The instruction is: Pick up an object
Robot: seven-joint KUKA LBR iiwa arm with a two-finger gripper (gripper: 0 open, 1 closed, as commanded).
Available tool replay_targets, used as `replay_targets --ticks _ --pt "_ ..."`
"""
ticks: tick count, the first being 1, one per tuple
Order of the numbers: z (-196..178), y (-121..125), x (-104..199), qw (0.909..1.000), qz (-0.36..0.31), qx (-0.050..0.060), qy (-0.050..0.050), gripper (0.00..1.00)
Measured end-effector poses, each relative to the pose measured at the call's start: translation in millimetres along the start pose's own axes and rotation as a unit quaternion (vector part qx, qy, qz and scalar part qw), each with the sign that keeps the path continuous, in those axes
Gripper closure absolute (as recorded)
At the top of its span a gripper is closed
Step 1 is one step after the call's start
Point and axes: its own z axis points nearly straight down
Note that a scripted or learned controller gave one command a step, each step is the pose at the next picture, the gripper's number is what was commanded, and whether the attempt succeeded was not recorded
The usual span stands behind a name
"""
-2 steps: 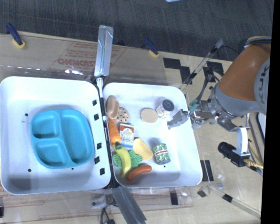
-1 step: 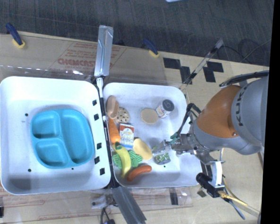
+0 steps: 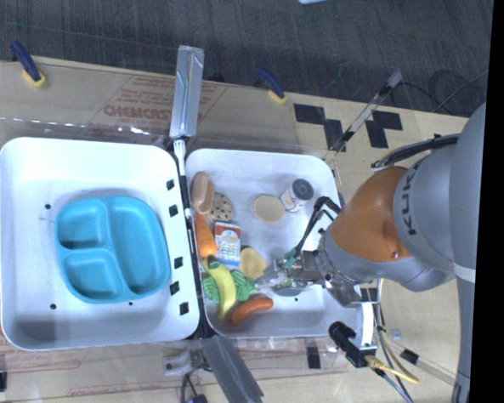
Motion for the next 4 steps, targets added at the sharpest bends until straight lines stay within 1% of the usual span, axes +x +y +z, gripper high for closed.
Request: replay_targets --ticks 1,2,3,4 --pt "-9.9 0.6 -0.8 1.0 -0.002 0.0 0.0 1.0" --pt "-116.3 31.8 75.4 0.9992 0.04 -0.004 0.001 1.0" --pt "-113.2 30.0 72.8 0.9991 0.042 -0.001 0.0 0.0" --pt "11.8 0.2 39.7 0.9983 0.058 -0.005 -0.001 0.0"
